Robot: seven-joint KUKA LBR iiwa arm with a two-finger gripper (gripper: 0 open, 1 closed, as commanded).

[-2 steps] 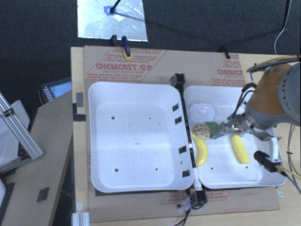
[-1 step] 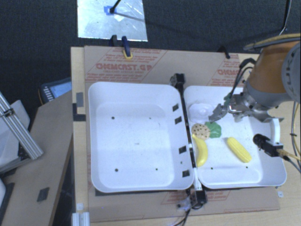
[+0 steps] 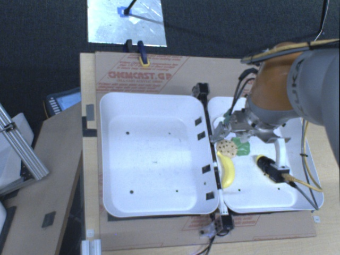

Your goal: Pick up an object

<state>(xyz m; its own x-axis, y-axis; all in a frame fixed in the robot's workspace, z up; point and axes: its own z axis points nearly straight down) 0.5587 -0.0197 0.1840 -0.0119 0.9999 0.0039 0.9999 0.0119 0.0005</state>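
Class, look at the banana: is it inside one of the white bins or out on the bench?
Inside. The banana lies flat on the floor of the right bin, near its left wall.

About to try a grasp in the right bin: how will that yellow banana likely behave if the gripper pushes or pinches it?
The banana looks like a smooth, glossy toy, so it may slip between fingers. Its curved shape would probably pivot or slide rather than roll. It lies against the right bin's left wall, beside the speckled round piece, so a push may jam it there.
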